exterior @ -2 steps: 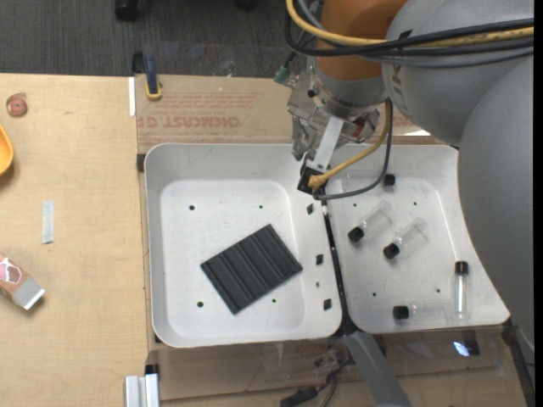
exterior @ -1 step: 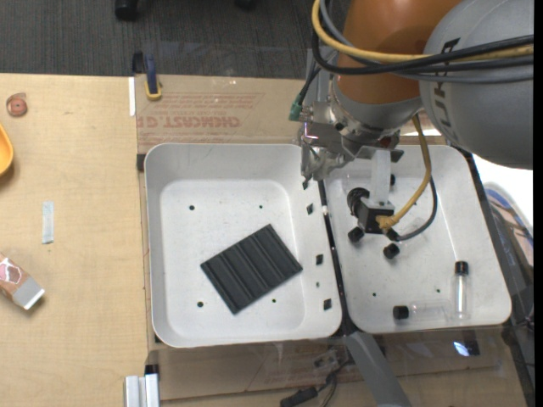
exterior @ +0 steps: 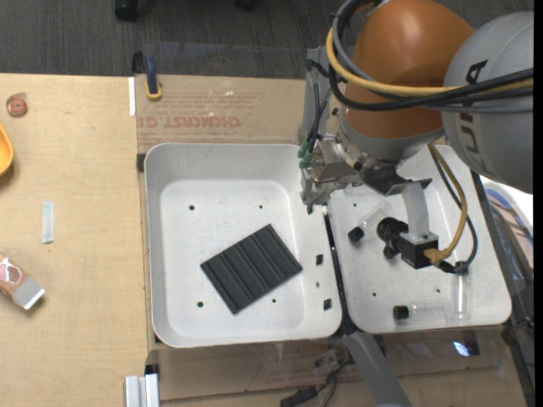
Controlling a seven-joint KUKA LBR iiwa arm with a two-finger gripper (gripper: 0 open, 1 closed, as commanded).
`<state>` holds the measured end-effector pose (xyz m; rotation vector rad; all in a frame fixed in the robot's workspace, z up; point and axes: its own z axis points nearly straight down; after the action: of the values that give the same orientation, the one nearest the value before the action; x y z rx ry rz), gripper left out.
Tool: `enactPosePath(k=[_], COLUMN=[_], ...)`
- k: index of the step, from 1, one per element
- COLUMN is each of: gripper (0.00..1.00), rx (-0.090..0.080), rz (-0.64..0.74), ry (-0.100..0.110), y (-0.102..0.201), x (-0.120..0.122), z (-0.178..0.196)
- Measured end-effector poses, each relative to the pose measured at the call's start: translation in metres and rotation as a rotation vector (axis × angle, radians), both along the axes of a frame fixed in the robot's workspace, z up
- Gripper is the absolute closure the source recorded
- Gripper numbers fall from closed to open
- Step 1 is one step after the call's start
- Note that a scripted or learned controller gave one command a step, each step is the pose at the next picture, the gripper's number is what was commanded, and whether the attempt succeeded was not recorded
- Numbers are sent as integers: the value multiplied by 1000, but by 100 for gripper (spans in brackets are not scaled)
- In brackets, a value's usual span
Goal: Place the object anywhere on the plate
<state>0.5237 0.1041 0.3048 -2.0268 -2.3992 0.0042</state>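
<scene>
We cannot tell how the jaws stand; our gripper (exterior: 321, 179) hangs right of centre over the rim between the bins. The dark ribbed plate (exterior: 251, 268) lies tilted in the left bin (exterior: 170, 227), lower centre.

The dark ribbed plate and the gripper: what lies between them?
In the camera view, bare white floor of the left bin separates the dark ribbed plate from the gripper.
</scene>
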Motion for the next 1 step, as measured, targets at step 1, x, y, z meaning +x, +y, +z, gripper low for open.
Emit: enactPosePath(k=[1], gripper=[100], rx=[1], rz=[217], ry=[-1], y=[-39], x=[-11], z=[-31])
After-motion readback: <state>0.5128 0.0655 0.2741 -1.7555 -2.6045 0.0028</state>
